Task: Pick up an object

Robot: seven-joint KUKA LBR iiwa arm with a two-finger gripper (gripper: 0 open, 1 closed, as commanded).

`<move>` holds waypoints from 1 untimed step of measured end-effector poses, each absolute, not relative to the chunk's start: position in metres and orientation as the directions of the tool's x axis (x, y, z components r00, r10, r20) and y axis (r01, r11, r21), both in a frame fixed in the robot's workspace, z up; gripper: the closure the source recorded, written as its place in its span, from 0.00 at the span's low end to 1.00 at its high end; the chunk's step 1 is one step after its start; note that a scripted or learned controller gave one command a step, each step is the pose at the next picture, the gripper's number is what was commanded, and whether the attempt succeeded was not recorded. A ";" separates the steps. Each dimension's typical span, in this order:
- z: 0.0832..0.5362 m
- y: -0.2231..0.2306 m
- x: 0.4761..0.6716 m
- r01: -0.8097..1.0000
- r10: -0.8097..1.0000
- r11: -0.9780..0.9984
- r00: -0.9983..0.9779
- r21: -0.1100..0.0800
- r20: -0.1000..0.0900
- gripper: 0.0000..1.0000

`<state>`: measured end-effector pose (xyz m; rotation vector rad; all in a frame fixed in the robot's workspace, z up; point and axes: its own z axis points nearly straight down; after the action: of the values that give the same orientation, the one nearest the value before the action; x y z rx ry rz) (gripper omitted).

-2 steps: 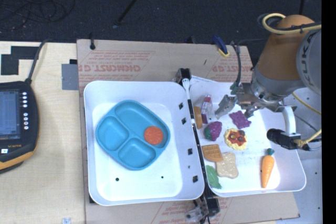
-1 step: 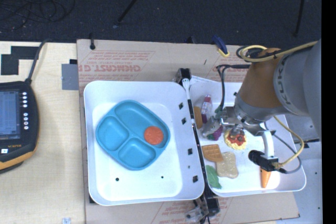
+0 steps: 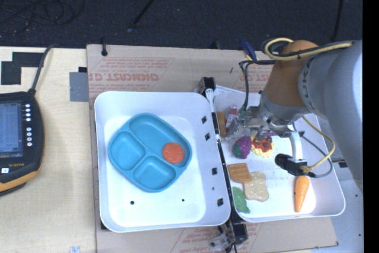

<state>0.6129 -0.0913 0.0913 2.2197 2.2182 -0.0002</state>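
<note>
The grey arm's two-finger gripper [image 3: 244, 127] is seen lowered into the right white bin [image 3: 331, 201], just above a purple grape-like toy [image 3: 241, 146]; its grasp cannot be told. An orange plastic carrot [image 3: 301, 192] lies lower right.

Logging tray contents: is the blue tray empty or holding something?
Holding something: an orange round piece sits in one compartment of the blue tray.

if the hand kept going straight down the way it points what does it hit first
Most likely the purple toy right under the hand in the right bin; the yellow and red toy sits just beside it. Depth is unclear.
</note>
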 end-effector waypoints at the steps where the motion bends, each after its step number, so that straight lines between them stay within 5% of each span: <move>1: 0.092 -0.158 0.586 1.000 1.000 0.000 0.000 0.011 -0.003 0.00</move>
<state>0.5861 -0.1580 0.0923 2.2149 2.2141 0.0084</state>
